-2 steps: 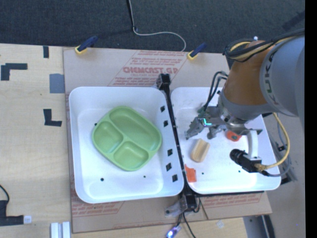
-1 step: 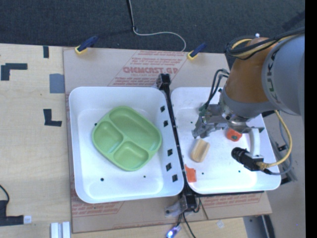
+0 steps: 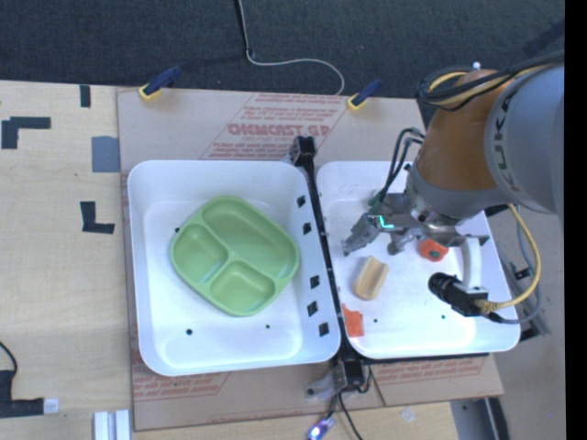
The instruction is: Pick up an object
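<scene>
One green plate [image 3: 236,255] left, one tan block [image 3: 371,278] right; claw [image 3: 378,232] grip unclear

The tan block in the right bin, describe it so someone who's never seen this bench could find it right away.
Of the two white bins, take the right bin, under the grey and orange arm. Near its middle, just below the end effector, lies the tan block. It is pale brown and stubby, unlike the small orange piece by the divider.
</scene>
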